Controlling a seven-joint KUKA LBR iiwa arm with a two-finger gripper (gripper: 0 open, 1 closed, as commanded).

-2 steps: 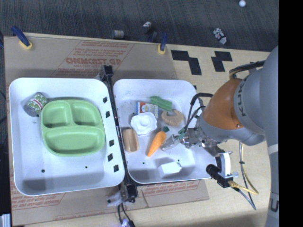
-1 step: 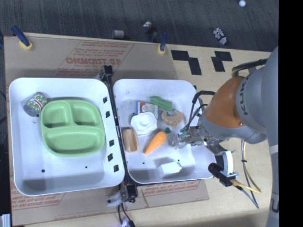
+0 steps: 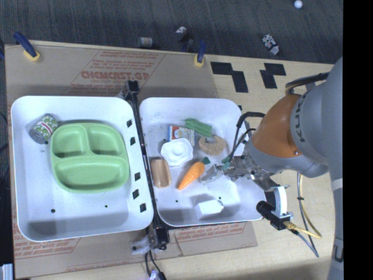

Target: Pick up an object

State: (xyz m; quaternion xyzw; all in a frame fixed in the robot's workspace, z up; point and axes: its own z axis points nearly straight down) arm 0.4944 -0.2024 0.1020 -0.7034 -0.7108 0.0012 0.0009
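- Lying nearest the camera, a white block (image 3: 208, 206) is resting by the near edge of the right bin (image 3: 175, 217), well short of the near wall.
- Sitting mid-bin, an orange carrot (image 3: 190, 175) is pointing slantwise, with a tan roll (image 3: 159, 172) just beside it toward the left wall.
- Behind those, a white cup (image 3: 176, 151), a card (image 3: 175, 132), a green piece (image 3: 198, 126) and a tan disc (image 3: 211, 145) are crowding toward the far edge.
- Reaching in over the right wall, the arm (image 3: 280, 136) is holding the pincer (image 3: 217, 172) low in the bin, just beside the carrot's thick end and near the disc.
- Whether the pincer's tips are spread or pressed together cannot be told; they are blurring into a small metallic tangle, and nothing is showing plainly between them.
- Judging by this, the approach step is in hand: the pincer is closing in on a target, most likely the carrot, but no grasp is looking secured.
- The next move is calling for the tips to straddle the carrot across its narrow width, close, then lift straight up without nudging the disc.
- Over in the left bin (image 3: 23, 214), a green tray (image 3: 90, 156) is taking up the middle, with a small can (image 3: 43, 127) at its far left corner.
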